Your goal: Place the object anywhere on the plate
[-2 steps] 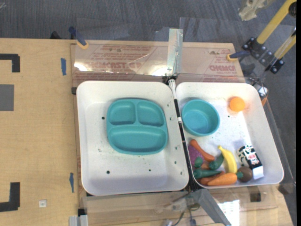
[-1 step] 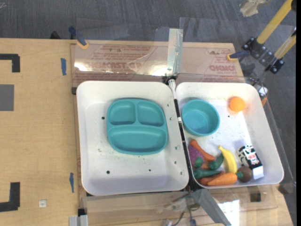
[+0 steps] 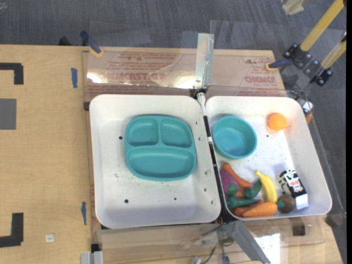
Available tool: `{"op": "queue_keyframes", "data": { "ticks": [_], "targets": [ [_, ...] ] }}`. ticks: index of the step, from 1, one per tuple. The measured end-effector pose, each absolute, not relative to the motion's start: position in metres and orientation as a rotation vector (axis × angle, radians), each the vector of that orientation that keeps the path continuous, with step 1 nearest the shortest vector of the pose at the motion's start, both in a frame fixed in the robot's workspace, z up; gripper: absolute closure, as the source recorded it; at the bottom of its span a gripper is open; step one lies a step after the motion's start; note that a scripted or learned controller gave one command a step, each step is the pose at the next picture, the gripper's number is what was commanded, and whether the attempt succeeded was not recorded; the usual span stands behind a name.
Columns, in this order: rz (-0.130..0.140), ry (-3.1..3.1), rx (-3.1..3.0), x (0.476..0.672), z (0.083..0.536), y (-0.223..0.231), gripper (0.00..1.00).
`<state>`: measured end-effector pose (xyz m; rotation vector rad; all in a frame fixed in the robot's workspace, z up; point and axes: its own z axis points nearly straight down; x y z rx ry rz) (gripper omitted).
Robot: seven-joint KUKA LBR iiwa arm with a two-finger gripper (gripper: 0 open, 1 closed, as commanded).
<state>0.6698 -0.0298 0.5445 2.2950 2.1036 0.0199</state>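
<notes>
In the camera view we take the teal divided plate [image 3: 160,147] as our landmark. It lies flat in the left white bin [image 3: 104,202], a little above that bin's middle, with its two small compartments on the far side and its one long compartment on the near side. All three compartments are bare.

Right of the plate, across the seam where the two bins meet, is the right white bin [image 3: 314,164]. Every loose thing that could be the task's object lies there, and none of them touches the plate. Nearest the plate is a teal bowl [image 3: 234,137], upright, just past the seam and level with the plate's middle. Farther right, near the bin's far corner, sits an orange ball [image 3: 277,121], well apart from the plate.

To the plate's lower right is a heap of toy food:
- a purple piece [image 3: 230,175]
- green pieces [image 3: 242,194]
- a yellow banana [image 3: 268,186]
- an orange carrot [image 3: 259,209] along the near wall
- a small brown piece [image 3: 285,203] beside the carrot's tip

A black-and-white carton [image 3: 292,185] lies just right of the banana.

Left of the plate, beyond the bin, stretches the tan counter [image 3: 38,147]. Behind the plate, past the bins' far walls, lies a clear plastic sheet [image 3: 143,70].

We cannot tell how the jaws stand.
</notes>
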Motion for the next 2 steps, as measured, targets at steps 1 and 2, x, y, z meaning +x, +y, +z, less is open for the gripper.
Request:
{"op": "queue_keyframes", "data": {
  "ticks": [1, 2],
  "targets": [
    [0.023, 2.104, 2.287, 0.67, 0.556, -0.028, 1.0],
    [0.027, 2.105, 2.279, 0.671, 0.568, -0.025, 1.0]
  ]
}}
